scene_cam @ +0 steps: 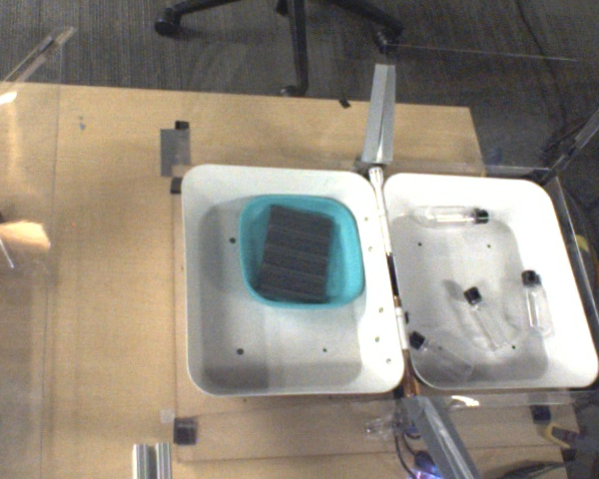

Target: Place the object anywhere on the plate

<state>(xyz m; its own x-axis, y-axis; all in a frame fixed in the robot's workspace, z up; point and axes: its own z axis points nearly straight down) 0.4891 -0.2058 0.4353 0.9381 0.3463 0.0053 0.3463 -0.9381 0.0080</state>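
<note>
A teal square plate (351,257) sits in the upper middle of the left bin (210,357). A dark grey ribbed block (297,253) lies flat on the plate, roughly centred and tilted slightly. In the right bin (569,362) lie several clear tubes with black caps: one near the top (454,215), one at the right (534,302), and one lower down (484,317).
Both white bins stand side by side on a wooden bench (80,297). A metal post (379,118) rises behind the seam between the bins. An office chair base (290,8) stands on the floor beyond the bench. Small black brackets (183,429) mark the bench near the bins.
</note>
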